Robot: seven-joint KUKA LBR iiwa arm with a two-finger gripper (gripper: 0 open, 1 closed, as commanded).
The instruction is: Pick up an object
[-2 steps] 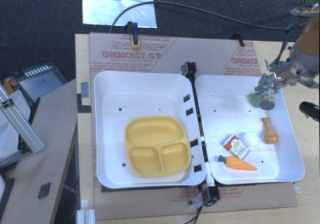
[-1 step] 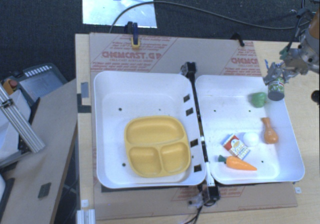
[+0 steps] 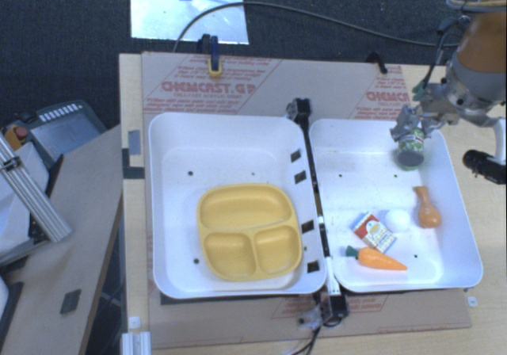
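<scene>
The little green can (image 3: pixel 410 147) is up near the far edge of the right bin (image 3: pixel 459 187), and it sits between the fingers of the claw (image 3: pixel 413 133), which looks closed on its top part. I can't tell for sure if the can is off the floor of the bin or just resting on it, because the dark round spot under it could be its bottom or its shadow. To do this step well, I think the claw should keep a firm squeeze and go straight up, slow and steady, so the can does not slip or tip. The bin wall is just beside it, so going straight up keeps it from bumping. The orange toy (image 3: pixel 426 208), the white egg (image 3: pixel 396 219), the small box (image 3: pixel 373 232) and the carrot (image 3: pixel 379 259) lie well apart, nearer the front. The yellow tray (image 3: pixel 249 230) is in the left bin (image 3: pixel 174 155).
</scene>
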